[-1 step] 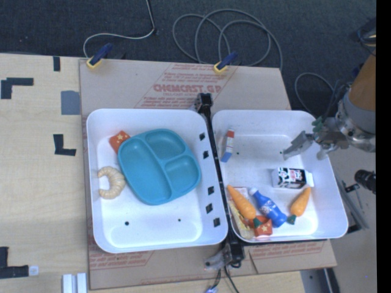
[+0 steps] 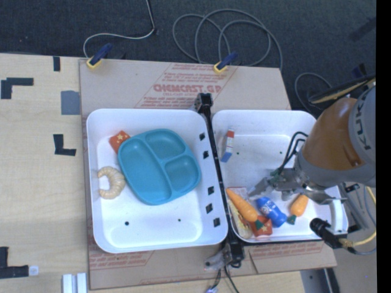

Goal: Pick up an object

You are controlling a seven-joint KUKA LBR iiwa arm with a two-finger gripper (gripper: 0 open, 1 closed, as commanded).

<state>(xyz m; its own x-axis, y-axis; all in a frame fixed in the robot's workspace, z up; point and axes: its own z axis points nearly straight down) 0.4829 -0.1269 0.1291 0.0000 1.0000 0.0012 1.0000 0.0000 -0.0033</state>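
— Orange is what stands out in the right white bin (image 2: pixel 244 122): a long orange plastic carrot (image 2: pixel 242 206) lies near the bin's front left corner. Which way does it point?

— Its long axis runs on a slant, from upper left down to lower right, with the lower end by a small red and green toy piece (image 2: pixel 263 227).

— What lies next to it?

— A blue cylinder-shaped toy (image 2: pixel 271 211) just to its right, then a small orange rounded toy (image 2: pixel 299 205) further right.

— And the arm?

— The grey arm with the orange band (image 2: pixel 335 140) reaches in from the right and bends down over the right bin. Its tool (image 2: pixel 280 184) hangs just above the blue toy. Whether the tool is spread or closed, I cannot tell.

— The left white bin (image 2: pixel 146 235)?

— A blue sectioned plastic tray (image 2: pixel 159 166), a red block (image 2: pixel 119 140) and a beige ring-shaped toy (image 2: pixel 111 182).
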